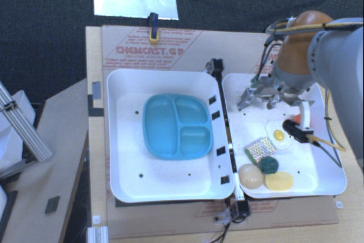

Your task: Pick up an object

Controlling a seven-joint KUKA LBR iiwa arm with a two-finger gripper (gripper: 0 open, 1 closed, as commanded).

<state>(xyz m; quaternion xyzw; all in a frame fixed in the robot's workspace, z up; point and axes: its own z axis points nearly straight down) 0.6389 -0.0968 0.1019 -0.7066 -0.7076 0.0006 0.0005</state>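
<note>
From the overhead camera, the worktop carries two shallow white bins side by side, meeting along a dark clipped seam. The left bin holds a blue divided plate near its middle, with bare white floor on every side of it out to the rim. In the right bin the objects crowd the near half: a fried-egg toy, a checkered block, a dark green ball, a tan round piece and a yellow piece, the last three close to the near rim. The bin's far half is open floor. The gripper hangs over that far half, its metal fingers spread apart with nothing between them, well clear of the objects.
</note>
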